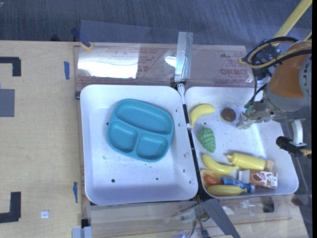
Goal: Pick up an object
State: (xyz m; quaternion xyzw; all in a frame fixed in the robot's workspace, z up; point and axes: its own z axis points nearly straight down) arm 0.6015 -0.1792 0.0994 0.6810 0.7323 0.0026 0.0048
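Observation:
My gripper [246, 120] hangs low over the back right part of the right bin [285, 175], just right of a small brown round object [228, 114]. Nothing shows in its grasp. In the same bin a yellow banana [201, 111] lies at the back left, with a green bumpy toy [207, 139] below it. Toward the front lie another banana [218, 165], a yellow squeeze bottle [246, 160], a small carton [258, 178] and a blue-and-yellow item [229, 186].
The left bin [94, 172] holds a blue divided plate [140, 129]. A clear panel [129, 63] runs behind both bins. The arm's orange band [290, 81] and cables stand over the right bin's back right corner.

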